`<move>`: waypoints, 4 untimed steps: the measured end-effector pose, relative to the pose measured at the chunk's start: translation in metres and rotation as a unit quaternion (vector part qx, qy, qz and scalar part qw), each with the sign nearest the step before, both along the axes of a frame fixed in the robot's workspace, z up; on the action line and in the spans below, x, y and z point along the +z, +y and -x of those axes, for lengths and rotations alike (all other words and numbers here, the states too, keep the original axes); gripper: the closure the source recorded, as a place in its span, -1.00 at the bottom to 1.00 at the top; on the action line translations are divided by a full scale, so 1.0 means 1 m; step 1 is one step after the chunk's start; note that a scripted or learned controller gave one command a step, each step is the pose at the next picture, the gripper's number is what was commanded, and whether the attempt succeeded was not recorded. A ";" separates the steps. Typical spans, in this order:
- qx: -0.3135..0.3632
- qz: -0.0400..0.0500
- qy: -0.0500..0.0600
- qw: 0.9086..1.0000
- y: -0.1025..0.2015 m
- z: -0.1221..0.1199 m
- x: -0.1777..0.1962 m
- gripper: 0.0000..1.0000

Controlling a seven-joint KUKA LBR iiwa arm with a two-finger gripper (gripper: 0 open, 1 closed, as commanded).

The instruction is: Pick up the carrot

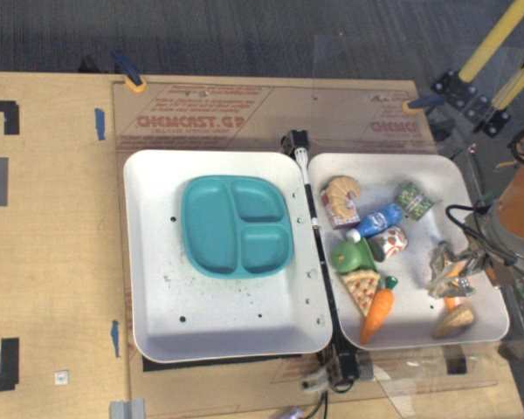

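The desk [52, 234] carries two bins; the carrot [377, 311] lies loose among toys, pincer [452, 273] nearby, its state unclear

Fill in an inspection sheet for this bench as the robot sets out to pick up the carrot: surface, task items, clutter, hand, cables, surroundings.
Surface: two white bins side by side, left bin and right bin, on a cardboard sheet.
Task items: carrot lies in the right bin near its front edge, beside a pizza slice; nothing grips it.
Clutter: teal divided plate in the left bin; green pear, blue bottle, bread, green cube in the right bin.
Hand: hand low over the right bin's right side, apart from the carrot.
Cables: black cables by the arm.
Surroundings: blue clamps, yellow bars.
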State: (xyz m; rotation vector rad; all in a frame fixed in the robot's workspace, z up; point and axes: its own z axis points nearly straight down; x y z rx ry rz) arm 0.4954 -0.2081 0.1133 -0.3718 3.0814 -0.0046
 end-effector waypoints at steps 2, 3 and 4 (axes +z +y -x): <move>-0.135 -0.003 0.010 0.991 -0.014 -0.001 -0.023 -1.00; -0.134 -0.001 0.003 0.991 -0.014 -0.005 -0.010 1.00; -0.134 -0.001 0.004 0.991 -0.013 -0.004 -0.011 -1.00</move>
